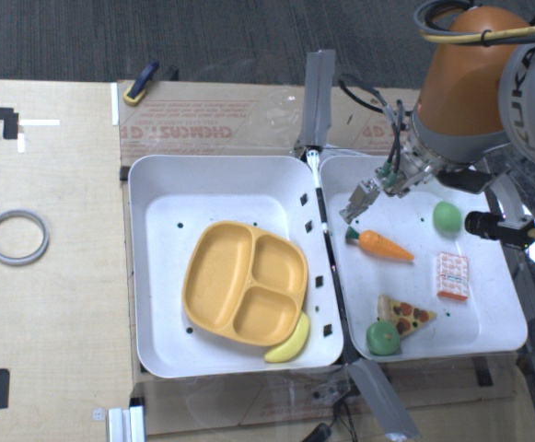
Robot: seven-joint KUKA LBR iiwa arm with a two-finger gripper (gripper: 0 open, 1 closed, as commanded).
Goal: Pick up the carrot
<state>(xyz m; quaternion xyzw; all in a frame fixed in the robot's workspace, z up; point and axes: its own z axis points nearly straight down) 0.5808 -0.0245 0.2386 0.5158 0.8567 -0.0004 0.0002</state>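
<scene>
- Carrot (384,245) lies flat on the floor of the right bin (497,334), upper-left part, orange body pointing right, green top toward the divider between the bins.
- Tool (364,201) hangs above the right bin's upper-left corner, just up and left of the carrot's green end. Not touching it as far as I can see.
- Tool state: can't tell how far it is open; its tip is small and grey against the white bin, no gap resolvable. Nothing visibly gripped.
- Arm (470,72) comes in from the upper right, orange band above the wrist, cables running down to the tool.
- Other stuff in the right bin: green ball (447,215) to the right of the carrot, well apart from it; red-and-white packet (452,276) lower right of the carrot; pizza slice (407,314) below the carrot; green round fruit (383,338) touching the pizza slice's lower-left end.
- Left bin (157,247): yellow three-compartment plate (244,284) sitting at a tilt in the middle, banana (290,343) against its lower-right edge.
- Bench (46,320) to the left of the bins: roll of tape (15,237) lying flat; blue-and-yellow object (141,82) at the top edge of the cardboard sheet (212,127) behind the bins.
</scene>
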